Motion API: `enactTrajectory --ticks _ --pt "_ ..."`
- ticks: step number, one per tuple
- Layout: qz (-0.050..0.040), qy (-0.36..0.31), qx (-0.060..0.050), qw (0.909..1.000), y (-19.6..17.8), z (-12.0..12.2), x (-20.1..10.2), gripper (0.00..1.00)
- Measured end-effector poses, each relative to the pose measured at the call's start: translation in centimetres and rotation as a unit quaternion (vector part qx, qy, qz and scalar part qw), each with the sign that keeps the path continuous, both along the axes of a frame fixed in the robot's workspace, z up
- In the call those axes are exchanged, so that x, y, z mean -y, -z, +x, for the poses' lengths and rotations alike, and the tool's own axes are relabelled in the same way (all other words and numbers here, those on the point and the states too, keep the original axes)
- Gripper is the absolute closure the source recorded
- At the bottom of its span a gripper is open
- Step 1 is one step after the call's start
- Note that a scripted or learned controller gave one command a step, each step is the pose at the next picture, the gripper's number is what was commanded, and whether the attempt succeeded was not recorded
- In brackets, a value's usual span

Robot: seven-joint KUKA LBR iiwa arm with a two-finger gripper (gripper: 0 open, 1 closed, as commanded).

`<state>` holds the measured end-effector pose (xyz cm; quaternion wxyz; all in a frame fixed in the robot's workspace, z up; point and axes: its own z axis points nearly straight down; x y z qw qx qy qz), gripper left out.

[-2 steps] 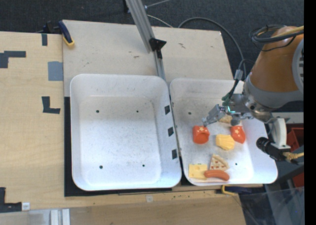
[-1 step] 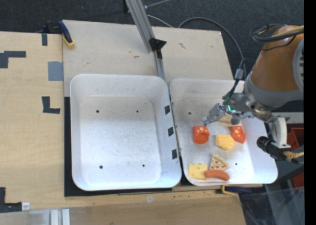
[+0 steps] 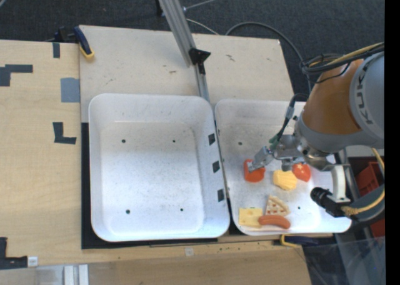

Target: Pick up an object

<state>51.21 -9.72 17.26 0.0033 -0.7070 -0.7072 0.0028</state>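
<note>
A small rounded red-orange object [image 3: 254, 172] lies on the floor of the right bin [image 3: 237, 127], directly at the tip of the tool [image 3: 261, 160], which reaches in from the right and appears to touch its upper edge. Whether the fingers are spread or closed cannot be told, since the grey metal parts overlap and blur together there. Just to the tool's right sits a yellow chunk [image 3: 285, 180] with soft, lumpy edges, and beside that a glossy red round piece [image 3: 302, 172], partly tucked under the wrist hardware. Below the tool, near the bin's front rim, lie a pale yellow flat block [image 3: 249, 217], a triangular slice [image 3: 275, 205] speckled with red, and a reddish sausage shape [image 3: 274, 220], close together and touching. The arm's orange band [image 3: 331, 102] and grey casing cover the bin's right side. Well to the tool's left is the left bin [image 3: 150, 165], a white speckled tray. Both rest on the pale wooden tabletop [image 3: 31, 152], with a slanted metal rail [image 3: 178, 18] behind.
</note>
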Motion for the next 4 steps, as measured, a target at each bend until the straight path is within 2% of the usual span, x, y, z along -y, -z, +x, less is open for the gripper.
enactTrajectory --ticks 1,2,3,4 --pt "0.0002 0.0 0.0 1.0 6.4 -0.6 -0.1 0.0" --pt "-0.0005 0.0 0.004 1.0 8.3 -0.6 -0.1 0.0" --pt "-0.0001 -0.001 0.003 1.0 7.3 -0.6 -0.2 1.0" --pt "-0.0008 0.0 0.006 1.0 2.3 -0.5 0.9 1.0"
